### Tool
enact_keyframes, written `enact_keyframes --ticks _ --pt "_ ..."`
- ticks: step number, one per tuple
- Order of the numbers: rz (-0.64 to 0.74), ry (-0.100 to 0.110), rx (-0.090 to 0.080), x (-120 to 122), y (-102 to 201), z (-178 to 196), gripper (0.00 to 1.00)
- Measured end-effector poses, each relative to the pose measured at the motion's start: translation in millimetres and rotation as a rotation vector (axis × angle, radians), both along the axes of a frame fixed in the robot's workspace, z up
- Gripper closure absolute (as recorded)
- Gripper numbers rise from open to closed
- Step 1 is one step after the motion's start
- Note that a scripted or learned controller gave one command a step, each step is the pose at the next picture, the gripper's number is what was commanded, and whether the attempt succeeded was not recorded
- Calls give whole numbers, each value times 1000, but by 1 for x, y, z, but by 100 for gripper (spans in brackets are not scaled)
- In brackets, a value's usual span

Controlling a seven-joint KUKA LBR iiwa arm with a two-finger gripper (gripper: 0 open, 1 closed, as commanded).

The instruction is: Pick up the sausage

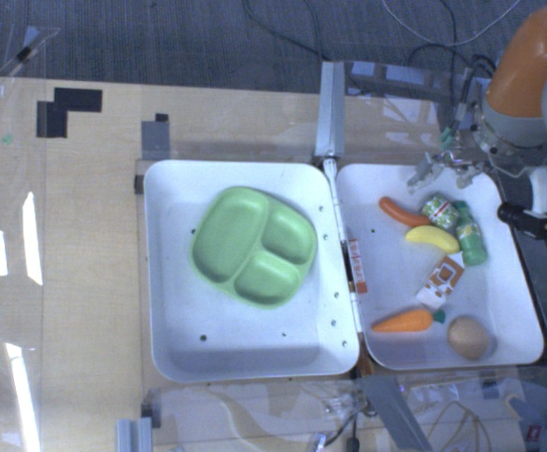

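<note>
Gripper (445, 163) hangs empty, fingers spread, at the right bin's (518, 342) 12 o'clock; drop toward 7 o'clock, straddling the sausage (402, 212) crosswise.

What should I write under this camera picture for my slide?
Gripper above right bin's far edge, near sausage.

Two bins side by side on the counter (75, 281). Left bin (169, 337) holds a sectioned plate (254, 245) at centre. Right bin (377, 252): sausage (403, 213) far left, banana (431, 239) just right of it, packet (468, 235) right of that. Carton (441, 282) mid-bin. Carrot (403, 322) near, round fruit (468, 337) to its right. Claw (452, 163) over the far rim.
</note>
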State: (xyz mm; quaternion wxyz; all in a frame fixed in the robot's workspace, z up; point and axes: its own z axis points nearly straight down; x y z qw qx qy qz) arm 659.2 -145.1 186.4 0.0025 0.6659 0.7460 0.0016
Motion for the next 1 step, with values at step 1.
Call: enact_keyframes --ticks 1 --pt "112 0 -2 -7 -12 41 0"
